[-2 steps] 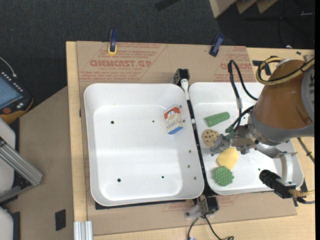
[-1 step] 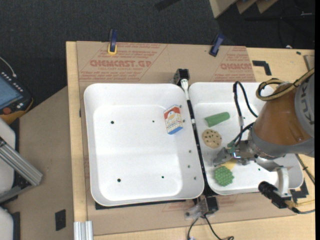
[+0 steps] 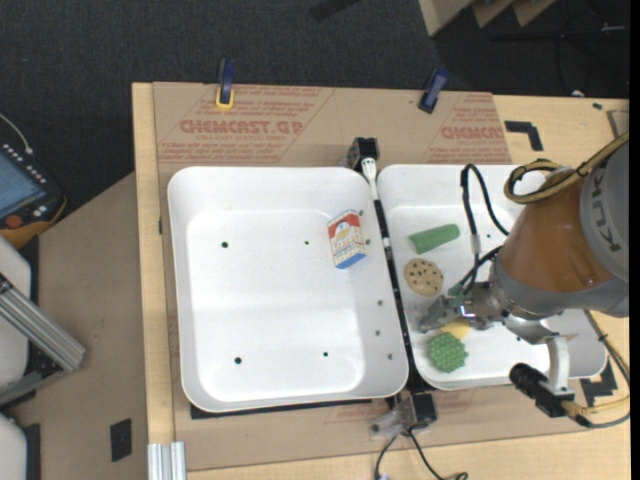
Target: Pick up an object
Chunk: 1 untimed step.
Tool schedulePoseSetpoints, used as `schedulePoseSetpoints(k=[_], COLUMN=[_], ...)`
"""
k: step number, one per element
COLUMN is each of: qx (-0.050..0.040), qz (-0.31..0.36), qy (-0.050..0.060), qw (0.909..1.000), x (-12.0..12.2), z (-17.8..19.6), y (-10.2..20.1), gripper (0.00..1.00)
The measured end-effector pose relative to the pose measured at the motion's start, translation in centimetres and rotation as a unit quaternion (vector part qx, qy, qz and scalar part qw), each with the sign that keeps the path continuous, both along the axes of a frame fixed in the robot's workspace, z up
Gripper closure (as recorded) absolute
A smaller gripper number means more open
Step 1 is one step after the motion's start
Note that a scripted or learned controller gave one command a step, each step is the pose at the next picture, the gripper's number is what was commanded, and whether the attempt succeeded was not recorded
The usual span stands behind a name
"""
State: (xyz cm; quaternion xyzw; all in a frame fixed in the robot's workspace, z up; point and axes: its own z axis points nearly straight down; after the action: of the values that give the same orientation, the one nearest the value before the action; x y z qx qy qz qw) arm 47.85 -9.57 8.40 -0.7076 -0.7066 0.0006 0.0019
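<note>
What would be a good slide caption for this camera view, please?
KUKA arm's gripper low in right bin near cookie and green bumpy toy; small carton in left bin.

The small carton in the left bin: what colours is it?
White with red and blue print, seen in the camera view.

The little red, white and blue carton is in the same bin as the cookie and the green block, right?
No. The carton lies in the left bin, against its right wall. The cookie and the green block are in the right bin, as the camera view shows. So the carton sits apart from them, across the divide.
</note>
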Motion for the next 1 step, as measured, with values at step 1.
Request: schedulePoseSetpoints(k=[1], qx=[-0.0011], qz=[0.001], qy=[-0.006], qw=[1.0000], x=[0.33], z=[1.36], y=[0.05], gripper=[1.00])
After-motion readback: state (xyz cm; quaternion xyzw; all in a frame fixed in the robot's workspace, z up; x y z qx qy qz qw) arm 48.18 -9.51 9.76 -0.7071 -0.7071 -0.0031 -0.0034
